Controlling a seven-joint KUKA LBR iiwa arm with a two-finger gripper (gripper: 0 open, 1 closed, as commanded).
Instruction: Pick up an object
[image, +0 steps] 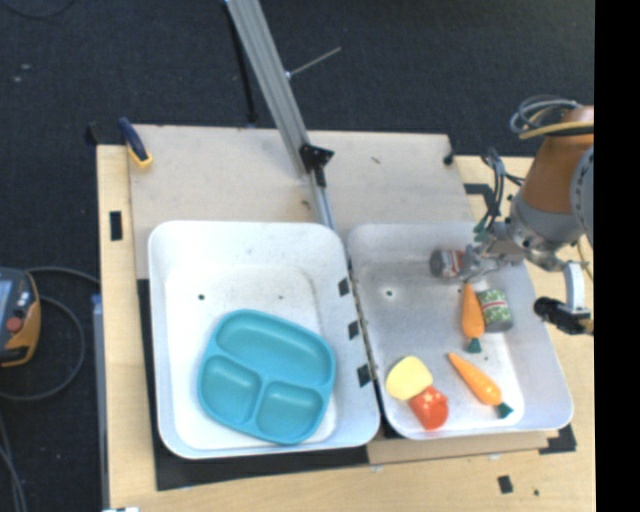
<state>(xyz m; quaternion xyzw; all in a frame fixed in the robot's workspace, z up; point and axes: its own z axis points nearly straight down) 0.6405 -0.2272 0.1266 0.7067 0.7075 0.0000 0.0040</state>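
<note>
My gripper (455, 263) hangs low over the far part of the right bin (400, 255), reaching in from the right under the orange wrist band. Just below it lies an orange carrot (472, 312), standing roughly lengthwise, with a small green can (495, 308) touching its right side. A second carrot (478, 380) lies nearer the front of the bin. At the front left of that bin sit a yellow piece (408, 377) and a red pepper (430, 408), touching each other. Nothing shows held by the gripper.
The left bin (200, 250) holds a blue divided plate (265, 375) at its front. A metal post (285, 100) slants across the back of the bench to the gap between the bins. Cables loop around the arm at the right.
</note>
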